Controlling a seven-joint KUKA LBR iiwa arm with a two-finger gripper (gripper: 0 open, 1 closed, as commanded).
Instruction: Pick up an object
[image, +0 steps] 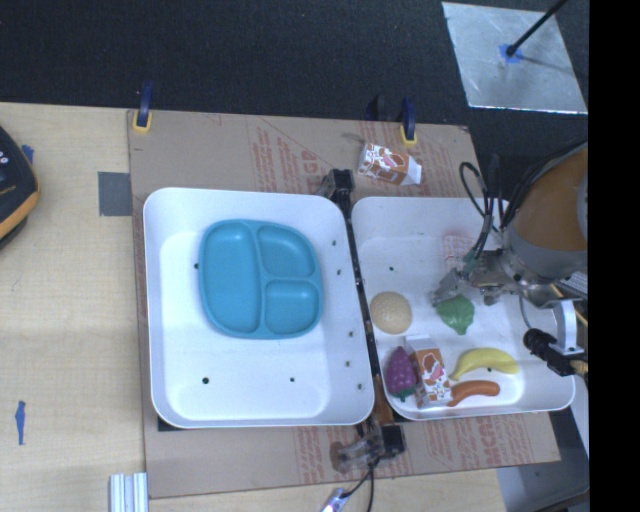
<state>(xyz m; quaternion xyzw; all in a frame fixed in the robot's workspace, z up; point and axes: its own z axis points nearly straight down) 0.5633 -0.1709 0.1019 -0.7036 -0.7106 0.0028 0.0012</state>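
Camera view: both bins seen from above, arm (545, 215) reaching in from the right.
Left bin (180, 380): holds a blue divided plate (262, 278), lying flat in its upper half.
Right bin (400, 225): holds a tan round bun (391, 312), green leafy toy (457, 315), purple grapes (401, 371), small printed carton (431, 376), banana (487, 362) and a red sausage (474, 390) along the near wall.
Gripper (462, 287): low inside the right bin, just above the green leafy toy; I cannot tell how far it is spread, or whether anything is in its grasp.
Outside the bins: a second small carton (389, 165) lies on the cardboard (250, 150) behind the right bin.
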